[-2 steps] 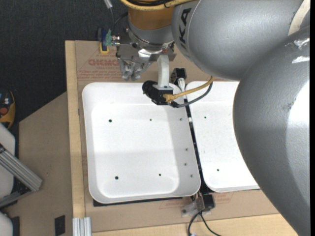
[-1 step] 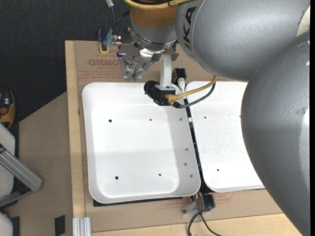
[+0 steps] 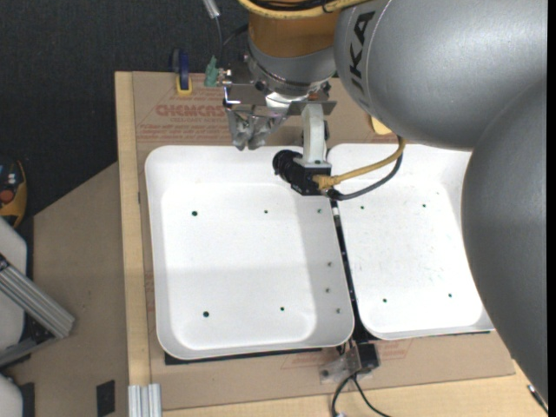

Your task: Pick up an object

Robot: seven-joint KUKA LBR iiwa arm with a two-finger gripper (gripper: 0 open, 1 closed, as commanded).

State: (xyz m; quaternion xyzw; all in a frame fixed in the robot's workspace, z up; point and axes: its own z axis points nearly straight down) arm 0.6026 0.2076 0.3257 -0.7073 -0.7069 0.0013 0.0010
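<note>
Plainly, no loose thing to be picked can be told for certain. A black lump (image 3: 295,174) is seen at the far rim of the left bin (image 3: 234,259), beside the right bin (image 3: 417,268), with a yellow cable (image 3: 369,170) joined to it; whether it belongs to the gripper (image 3: 280,144) cannot be told. The fingers are spread wide above that rim, with nothing seen between them. Both bins are borne by the brown bench (image 3: 130,320).

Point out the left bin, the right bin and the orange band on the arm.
left bin (image 3: 234,259): camera view, on its bare white floor.
right bin (image 3: 417,250): camera view, on its speckled floor.
orange band (image 3: 287,16): camera view, on its front face above the wrist.
</note>
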